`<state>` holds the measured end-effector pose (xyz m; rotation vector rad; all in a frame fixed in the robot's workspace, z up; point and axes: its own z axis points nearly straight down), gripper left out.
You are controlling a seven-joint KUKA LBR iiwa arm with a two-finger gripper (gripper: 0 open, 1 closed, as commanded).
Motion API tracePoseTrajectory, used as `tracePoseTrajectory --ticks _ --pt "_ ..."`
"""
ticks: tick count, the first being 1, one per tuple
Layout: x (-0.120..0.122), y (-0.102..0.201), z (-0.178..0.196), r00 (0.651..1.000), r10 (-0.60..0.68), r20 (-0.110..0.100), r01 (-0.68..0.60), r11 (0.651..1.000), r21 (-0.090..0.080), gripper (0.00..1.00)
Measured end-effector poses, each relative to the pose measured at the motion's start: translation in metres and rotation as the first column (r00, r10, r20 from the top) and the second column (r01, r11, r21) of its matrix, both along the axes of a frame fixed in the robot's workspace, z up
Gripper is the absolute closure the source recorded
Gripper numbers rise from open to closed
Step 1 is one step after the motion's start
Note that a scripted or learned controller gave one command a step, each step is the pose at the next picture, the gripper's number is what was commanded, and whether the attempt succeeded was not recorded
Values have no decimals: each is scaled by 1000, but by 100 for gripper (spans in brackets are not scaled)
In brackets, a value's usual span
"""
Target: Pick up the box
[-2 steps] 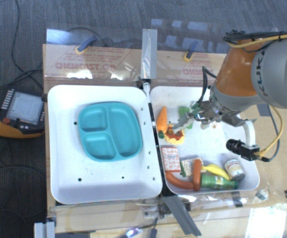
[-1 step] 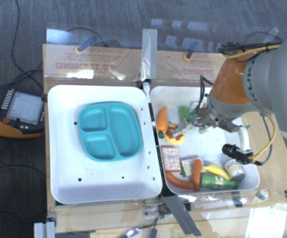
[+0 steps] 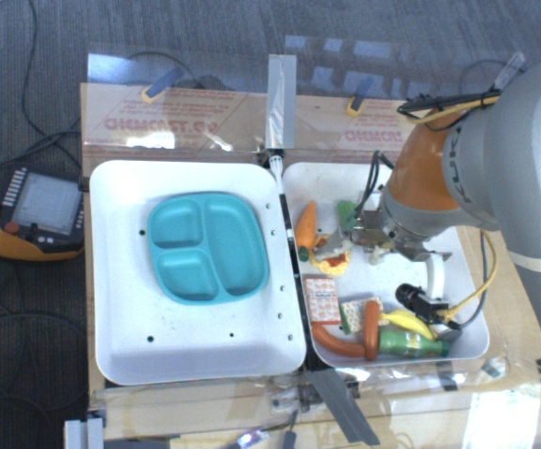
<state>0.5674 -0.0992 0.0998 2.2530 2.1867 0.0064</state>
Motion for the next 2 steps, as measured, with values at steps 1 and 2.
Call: tracePoseTrajectory --ticks 1,2 --pt "-40 -15 3 998 -56 -5 56 998 -3 0" --pt "-47 -2 -6 994 -103 18 103 995 -7 0"
